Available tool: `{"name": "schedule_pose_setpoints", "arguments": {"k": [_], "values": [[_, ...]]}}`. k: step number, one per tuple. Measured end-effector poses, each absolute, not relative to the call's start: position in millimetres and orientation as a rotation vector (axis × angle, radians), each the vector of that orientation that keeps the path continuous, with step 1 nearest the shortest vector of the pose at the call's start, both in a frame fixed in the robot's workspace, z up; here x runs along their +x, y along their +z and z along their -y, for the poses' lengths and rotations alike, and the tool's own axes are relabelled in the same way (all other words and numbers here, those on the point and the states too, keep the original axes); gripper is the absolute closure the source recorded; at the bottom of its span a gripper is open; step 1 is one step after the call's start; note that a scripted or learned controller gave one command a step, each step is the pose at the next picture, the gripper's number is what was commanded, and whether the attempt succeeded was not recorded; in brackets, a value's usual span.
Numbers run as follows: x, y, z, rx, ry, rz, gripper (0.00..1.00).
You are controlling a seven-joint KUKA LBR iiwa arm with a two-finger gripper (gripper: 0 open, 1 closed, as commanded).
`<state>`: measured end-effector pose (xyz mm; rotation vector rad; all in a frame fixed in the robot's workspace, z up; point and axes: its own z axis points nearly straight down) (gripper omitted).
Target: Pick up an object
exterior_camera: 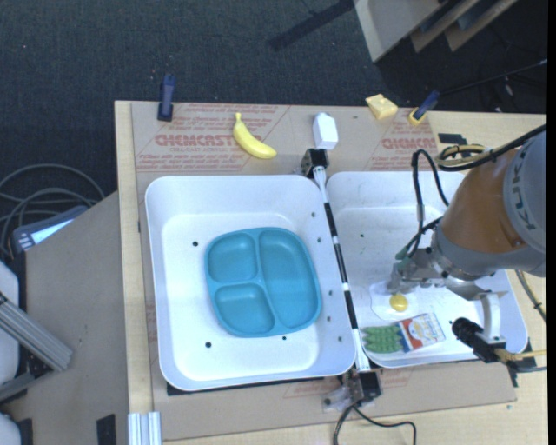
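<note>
Robotics lab: cardboard-topped bench (217,139) bearing two white bins (165,261), loose cables (35,195) on dark carpet (130,43), toy banana (250,139).

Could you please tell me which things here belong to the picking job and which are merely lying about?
Job:
tool
fried egg toy
printed packet
right bin

Lying about:
blue divided plate
banana
yellow block

A pale wooden tabletop (217,139) printed with red lettering stands on dark blue-grey carpet (130,43). Grey cables (35,195) coil on the floor at the left. Light-coloured furniture (434,26) sits at the upper right.
</note>
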<state>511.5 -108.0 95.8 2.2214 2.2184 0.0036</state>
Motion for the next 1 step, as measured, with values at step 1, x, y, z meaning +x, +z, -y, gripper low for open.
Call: {"name": "schedule_pose_setpoints", "arguments": {"k": [1], "values": [[511.4,95.8,108.0,2.222,0.004,-2.218,0.00]]}}
